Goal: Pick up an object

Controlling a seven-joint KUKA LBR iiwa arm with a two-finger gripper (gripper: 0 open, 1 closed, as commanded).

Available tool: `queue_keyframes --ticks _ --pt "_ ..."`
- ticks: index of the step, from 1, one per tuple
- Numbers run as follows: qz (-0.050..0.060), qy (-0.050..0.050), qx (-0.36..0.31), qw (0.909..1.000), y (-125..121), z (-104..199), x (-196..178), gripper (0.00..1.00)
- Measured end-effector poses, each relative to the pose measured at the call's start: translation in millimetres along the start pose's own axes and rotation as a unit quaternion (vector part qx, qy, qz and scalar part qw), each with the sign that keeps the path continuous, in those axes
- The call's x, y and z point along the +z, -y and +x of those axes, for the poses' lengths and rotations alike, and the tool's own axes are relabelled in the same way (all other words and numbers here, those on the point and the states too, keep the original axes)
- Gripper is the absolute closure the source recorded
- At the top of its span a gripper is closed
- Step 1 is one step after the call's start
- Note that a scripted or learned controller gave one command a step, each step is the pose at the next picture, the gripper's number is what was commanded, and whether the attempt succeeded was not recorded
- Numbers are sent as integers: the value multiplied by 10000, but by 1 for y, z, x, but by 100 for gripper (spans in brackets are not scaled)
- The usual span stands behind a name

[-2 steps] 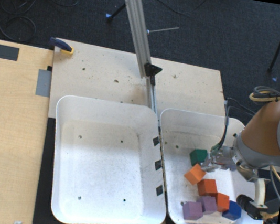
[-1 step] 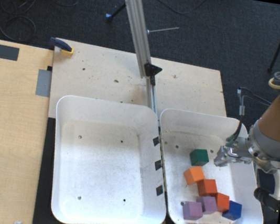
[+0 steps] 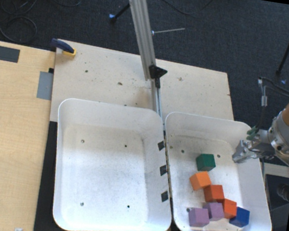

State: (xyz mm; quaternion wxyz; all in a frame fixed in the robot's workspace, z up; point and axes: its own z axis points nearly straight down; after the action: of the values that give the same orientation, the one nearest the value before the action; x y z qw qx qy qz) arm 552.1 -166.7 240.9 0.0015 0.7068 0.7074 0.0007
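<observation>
The grey two-finger gripper (image 3: pixel 241 154) hangs over the right white plastic bin (image 3: pixel 186 126), at its far right edge; whether it is spread or closed I cannot tell from here. Nothing looks held. The small green cube (image 3: pixel 206 161) lies nearest, just left of and below the tool, apart from the 6 crowded blocks (image 3: pixel 217 204) further down. Going for that lone cube seems wisest: centre above it, then descend straight.

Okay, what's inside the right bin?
Right bin holds seven blocks: green, two orange, red, two purple and blue. The claw hangs over its right rim, hiding the floor beneath.
</observation>
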Motion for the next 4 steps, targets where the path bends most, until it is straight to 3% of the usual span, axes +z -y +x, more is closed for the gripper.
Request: queue_keyframes --ticks 1,4 --pt "7 -4 -6 10000 0 -1 -37 100" --pt "47 -20 -13 10000 -24 159 8 100"
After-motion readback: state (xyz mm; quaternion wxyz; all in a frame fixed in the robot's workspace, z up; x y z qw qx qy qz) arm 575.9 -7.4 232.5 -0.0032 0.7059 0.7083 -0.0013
